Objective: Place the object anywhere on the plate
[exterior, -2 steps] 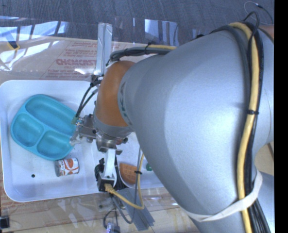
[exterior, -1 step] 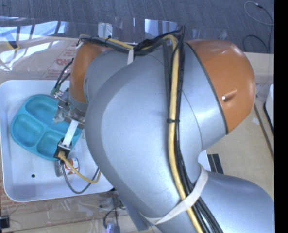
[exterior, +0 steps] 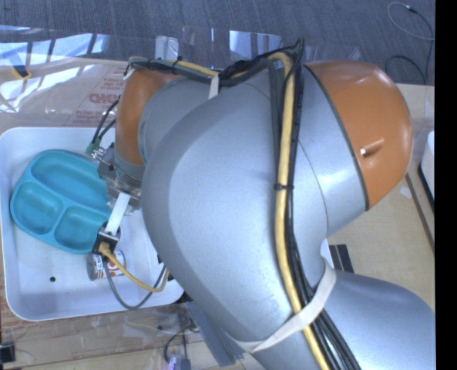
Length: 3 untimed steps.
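A teal plate with three compartments lies in the left part of the left white bin, and its compartments look bare. My gripper hangs at the plate's right edge, under the orange band of the wrist. The grey arm covers the gripper's lower end and everything beneath it.
The bulky arm reaches in from the right and hides the right side of the left bin and nearly all of the other bin. A small dark speck lies on the bin floor in front of the plate. Clear plastic sheeting lies behind the bin.
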{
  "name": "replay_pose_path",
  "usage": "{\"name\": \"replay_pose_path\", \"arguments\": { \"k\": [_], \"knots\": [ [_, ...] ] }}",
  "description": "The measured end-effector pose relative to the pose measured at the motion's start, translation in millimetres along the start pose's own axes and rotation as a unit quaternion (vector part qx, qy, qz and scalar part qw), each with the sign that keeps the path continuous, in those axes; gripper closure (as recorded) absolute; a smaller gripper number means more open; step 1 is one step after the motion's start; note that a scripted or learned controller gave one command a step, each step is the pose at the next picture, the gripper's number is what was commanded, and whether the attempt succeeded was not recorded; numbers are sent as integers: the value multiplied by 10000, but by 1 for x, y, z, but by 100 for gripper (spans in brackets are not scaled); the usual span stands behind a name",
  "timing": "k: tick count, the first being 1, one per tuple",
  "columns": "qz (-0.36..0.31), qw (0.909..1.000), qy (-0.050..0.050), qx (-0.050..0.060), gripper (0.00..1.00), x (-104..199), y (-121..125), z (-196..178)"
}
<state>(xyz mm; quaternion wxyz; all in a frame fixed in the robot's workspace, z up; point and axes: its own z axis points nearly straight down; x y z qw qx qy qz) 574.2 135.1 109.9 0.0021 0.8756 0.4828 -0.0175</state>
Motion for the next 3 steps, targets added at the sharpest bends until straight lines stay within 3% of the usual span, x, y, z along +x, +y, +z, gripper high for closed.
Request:
{"name": "replay_pose_path", "arguments": {
  "k": [1, 2, 3],
  "knots": [
    [1653, 9861, 144, -13, 100, -22, 63, -78],
    [1549, 9878, 147, -20, 100, -13, 70, -225],
    [1545, 9879, 138, -13, 0, -13, 69, -224]
  ]
}}
